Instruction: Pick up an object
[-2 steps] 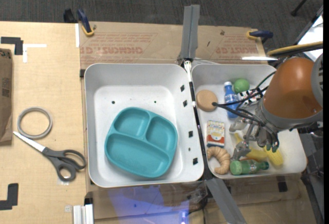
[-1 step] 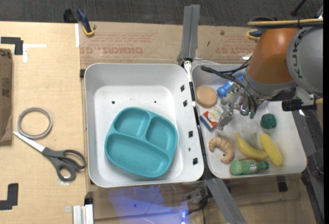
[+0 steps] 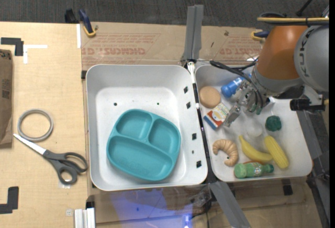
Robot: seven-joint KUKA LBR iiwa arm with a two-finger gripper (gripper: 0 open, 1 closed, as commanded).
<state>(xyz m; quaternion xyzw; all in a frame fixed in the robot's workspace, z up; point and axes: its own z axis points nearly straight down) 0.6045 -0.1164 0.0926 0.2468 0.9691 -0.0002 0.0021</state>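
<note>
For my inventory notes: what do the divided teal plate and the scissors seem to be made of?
Divided teal plate: probably moulded plastic, with a smooth, even colour and a soft sheen. Scissors: the blades look like bare metal, pale and reflective; the grey handles are likely plastic, matte, though a coating is possible.

Glossy plastic on both white bins point(image 3: 94, 117), and a smooth matt teal tray point(image 3: 144, 143) well left of the metal pincer point(image 3: 242, 106). Pale wood desk point(image 3: 42, 75), brown cardboard point(image 3: 136, 44), steel-bladed scissors point(image 3: 52, 156).
</note>
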